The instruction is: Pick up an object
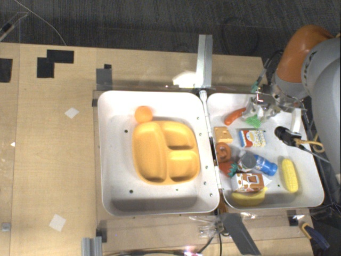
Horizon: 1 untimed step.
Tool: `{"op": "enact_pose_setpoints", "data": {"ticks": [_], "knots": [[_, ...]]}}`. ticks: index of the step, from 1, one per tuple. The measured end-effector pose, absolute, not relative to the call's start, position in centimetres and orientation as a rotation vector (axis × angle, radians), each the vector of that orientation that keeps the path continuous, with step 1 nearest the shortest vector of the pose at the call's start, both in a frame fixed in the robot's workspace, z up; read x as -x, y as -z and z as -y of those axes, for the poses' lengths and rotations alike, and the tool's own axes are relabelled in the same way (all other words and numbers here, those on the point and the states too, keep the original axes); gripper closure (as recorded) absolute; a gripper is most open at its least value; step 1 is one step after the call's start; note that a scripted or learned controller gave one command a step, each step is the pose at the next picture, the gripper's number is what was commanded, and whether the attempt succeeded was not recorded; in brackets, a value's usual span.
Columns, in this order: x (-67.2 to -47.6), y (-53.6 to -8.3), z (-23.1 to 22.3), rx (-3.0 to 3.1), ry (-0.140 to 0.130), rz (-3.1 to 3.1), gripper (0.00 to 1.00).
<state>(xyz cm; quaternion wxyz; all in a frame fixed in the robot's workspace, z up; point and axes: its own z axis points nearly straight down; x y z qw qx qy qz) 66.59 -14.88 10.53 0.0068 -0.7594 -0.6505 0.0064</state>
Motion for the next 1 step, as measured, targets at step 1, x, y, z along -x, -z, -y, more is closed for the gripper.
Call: {"op": "enact_pose_setpoints", "data": {"ticks": [1], "knots": [[-66.05, -19.13, 6.23, 2.418, 0.021, 2.019, 1.00]]}}
